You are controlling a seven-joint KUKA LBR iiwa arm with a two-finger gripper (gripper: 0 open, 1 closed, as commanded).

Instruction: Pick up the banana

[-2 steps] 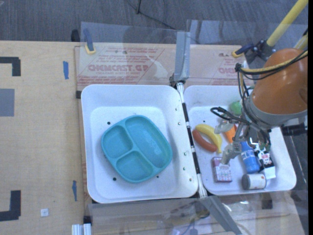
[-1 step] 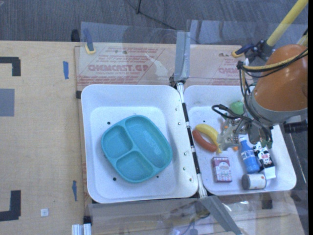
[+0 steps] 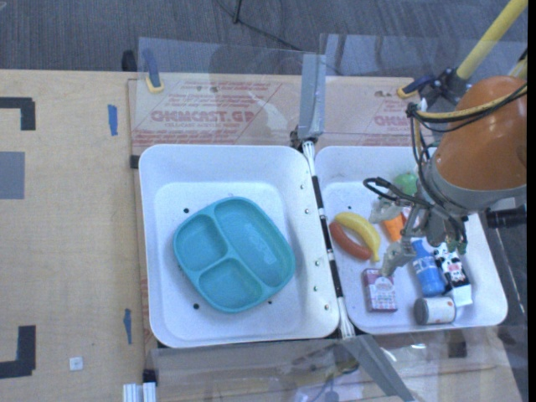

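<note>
The yellow banana (image 3: 358,224) lies in the left part of the right bin (image 3: 494,308), resting against a red-orange sausage-shaped toy (image 3: 352,241) just below it. My gripper (image 3: 403,256) hangs low over the middle of that bin, a short way right of the banana and apart from it. It is open, with nothing between its fingers. One grey finger (image 3: 392,262) points down-left toward a small pink box (image 3: 381,291).
Around the gripper lie an orange piece (image 3: 392,227), a green item (image 3: 407,182), a blue bottle (image 3: 429,276), a black-and-white item (image 3: 456,271) and a white cylinder (image 3: 435,310). The left bin (image 3: 167,182) holds a teal divided plate (image 3: 234,254).
</note>
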